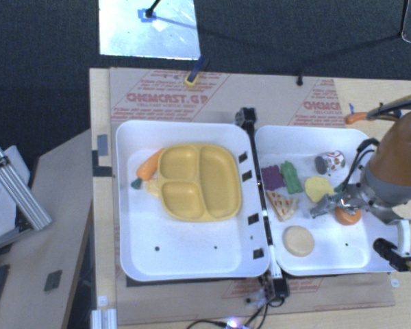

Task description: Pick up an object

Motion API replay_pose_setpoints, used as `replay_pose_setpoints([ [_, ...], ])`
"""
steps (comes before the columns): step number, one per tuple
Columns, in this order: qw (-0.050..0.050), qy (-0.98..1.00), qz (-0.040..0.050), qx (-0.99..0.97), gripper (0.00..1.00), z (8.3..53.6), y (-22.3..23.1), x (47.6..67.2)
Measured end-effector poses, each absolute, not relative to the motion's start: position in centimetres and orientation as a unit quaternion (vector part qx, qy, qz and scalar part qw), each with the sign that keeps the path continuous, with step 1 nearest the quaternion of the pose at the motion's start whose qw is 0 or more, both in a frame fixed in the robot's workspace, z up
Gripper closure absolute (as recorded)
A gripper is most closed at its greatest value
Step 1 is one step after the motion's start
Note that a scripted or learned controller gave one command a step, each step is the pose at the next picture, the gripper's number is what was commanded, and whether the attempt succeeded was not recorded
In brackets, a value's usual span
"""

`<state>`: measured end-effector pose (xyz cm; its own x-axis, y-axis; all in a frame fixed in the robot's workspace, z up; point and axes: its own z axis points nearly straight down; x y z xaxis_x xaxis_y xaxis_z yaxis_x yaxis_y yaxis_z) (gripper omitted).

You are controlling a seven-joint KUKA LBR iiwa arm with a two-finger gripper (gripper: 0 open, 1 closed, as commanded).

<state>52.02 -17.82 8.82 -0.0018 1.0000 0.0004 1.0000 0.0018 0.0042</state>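
Reaching step: gripper [331, 205] is low in the right bin [308, 266], near its right edge, tips betw the yellow lump [318, 187] and the orange toy [347, 216]. Can't tell how wide it's open or if it's got anything. Next needs a clean close on one, then lift

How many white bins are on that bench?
2. The left bin holds a yellow divided plate and a toy carrot; the right bin holds small toy foods, with the gripper reaching in.
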Motion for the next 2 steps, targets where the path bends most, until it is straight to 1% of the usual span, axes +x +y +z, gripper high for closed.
replay_pose_setpoints([
  [1, 0.012, 0.707, 0.0021, 0.707, 1.00, 10.1, -18.3, 52.3],
  [2, 0.003, 0.708, 0.0013, 0.706, 1.00, 14.8, -18.8, 53.1],
])
